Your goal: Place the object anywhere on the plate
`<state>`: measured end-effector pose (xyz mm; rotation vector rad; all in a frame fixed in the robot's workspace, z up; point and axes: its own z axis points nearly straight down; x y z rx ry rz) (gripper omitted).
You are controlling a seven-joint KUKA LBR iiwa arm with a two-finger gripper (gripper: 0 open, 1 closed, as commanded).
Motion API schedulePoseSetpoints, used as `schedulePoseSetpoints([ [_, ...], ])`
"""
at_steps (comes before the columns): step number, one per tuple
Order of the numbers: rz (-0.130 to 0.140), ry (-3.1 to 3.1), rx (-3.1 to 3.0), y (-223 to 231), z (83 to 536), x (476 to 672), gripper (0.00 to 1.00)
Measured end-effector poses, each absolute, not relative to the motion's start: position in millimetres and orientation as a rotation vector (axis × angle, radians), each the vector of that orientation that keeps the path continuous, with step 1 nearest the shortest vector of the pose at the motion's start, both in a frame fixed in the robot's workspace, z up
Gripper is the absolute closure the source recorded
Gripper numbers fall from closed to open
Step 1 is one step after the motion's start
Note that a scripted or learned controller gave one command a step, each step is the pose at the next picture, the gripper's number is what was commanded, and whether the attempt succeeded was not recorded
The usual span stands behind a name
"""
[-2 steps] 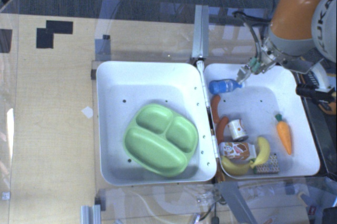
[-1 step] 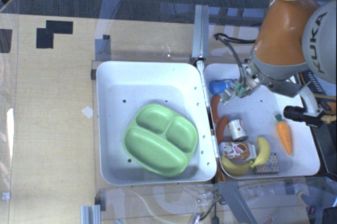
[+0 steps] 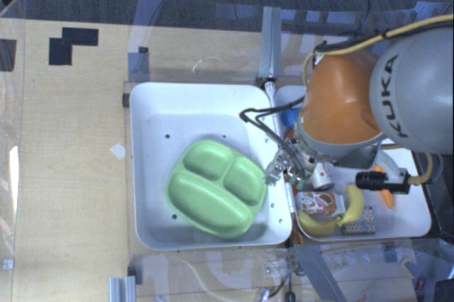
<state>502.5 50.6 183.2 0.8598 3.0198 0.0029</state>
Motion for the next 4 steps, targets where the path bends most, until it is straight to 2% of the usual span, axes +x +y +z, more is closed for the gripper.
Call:
schedulePoseSetpoints([
  [1, 0.003, 3.077, 0.623, 104.7, 183.1, 488.7, 1.0],
  [2, 0.003, 3.032, 0.818, 113.0, 137.7, 520.2, 1.0],
  [3, 0.004, 3.091, 0.538, 107.5, 183.9, 488.8, 1.0],
  [4, 0.002, 2.998, 0.937, 137.6, 166.5, 487.6, 1.0],
])
